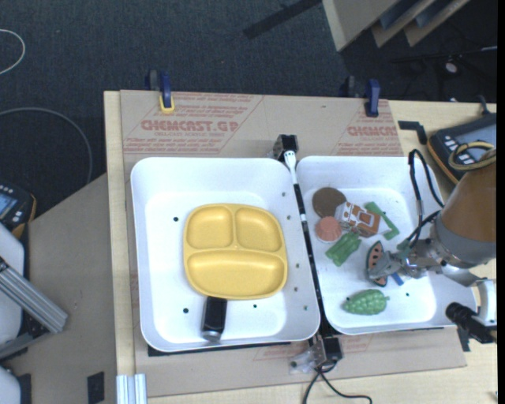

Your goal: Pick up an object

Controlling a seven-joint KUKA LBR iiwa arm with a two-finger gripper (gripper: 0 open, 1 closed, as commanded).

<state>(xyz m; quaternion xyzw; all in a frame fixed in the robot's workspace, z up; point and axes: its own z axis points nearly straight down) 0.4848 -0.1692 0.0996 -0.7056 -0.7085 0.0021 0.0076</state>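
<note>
Two red "CHEMCAST" prints – one whole, one cut short – mark the bench board (237, 118).

Dark floor, pale bench, clamps up top.
Dark grey carpeted floor (197, 47) spreads behind the light wooden surface (118, 237), where a brown cardboard sheet with red lettering (237, 126) is pinned by two blue clamps (164, 87). A thin pale cable (55, 134) loops over the carpet at left; beige boards (379, 24) lean top right.
</note>
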